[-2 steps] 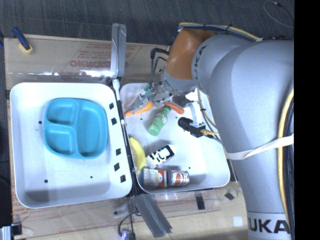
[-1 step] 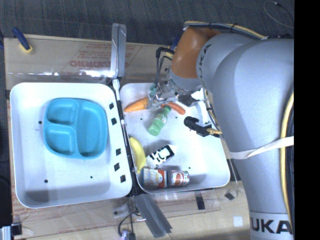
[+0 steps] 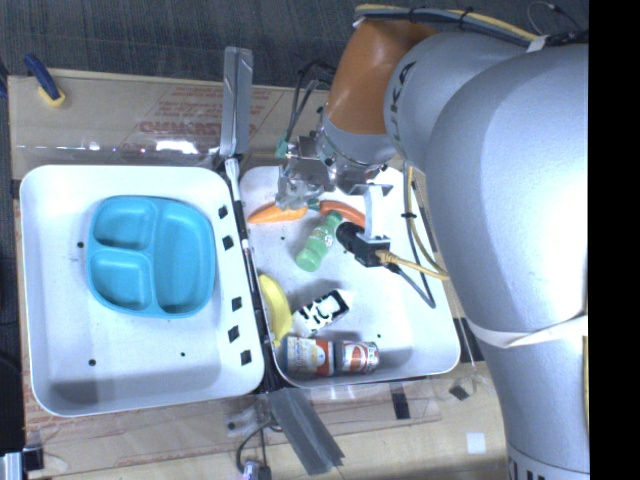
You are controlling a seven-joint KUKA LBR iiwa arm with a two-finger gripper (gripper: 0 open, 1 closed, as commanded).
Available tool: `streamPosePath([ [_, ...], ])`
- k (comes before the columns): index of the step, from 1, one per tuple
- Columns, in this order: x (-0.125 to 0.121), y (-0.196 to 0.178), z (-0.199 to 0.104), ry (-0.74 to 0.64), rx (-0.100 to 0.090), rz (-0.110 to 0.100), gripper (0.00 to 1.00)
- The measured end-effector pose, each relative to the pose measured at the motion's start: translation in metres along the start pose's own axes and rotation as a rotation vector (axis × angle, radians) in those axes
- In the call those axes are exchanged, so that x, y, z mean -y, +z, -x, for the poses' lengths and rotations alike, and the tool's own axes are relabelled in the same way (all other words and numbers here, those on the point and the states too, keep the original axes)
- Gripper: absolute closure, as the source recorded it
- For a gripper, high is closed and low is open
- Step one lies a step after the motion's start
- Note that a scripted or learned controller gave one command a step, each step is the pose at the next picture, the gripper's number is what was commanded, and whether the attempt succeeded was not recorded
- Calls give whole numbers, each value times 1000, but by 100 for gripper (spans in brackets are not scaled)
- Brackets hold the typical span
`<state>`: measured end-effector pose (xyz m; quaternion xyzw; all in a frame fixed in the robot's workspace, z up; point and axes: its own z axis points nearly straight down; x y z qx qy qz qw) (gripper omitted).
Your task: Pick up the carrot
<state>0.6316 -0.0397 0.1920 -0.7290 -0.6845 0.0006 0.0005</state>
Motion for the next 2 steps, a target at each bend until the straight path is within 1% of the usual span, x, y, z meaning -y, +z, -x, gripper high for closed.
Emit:
streamPosePath([
  [1, 116, -2, 27, 5, 0, -4, 100],
  [2, 100, -72, 72, 211, 1, -2, 100],
])
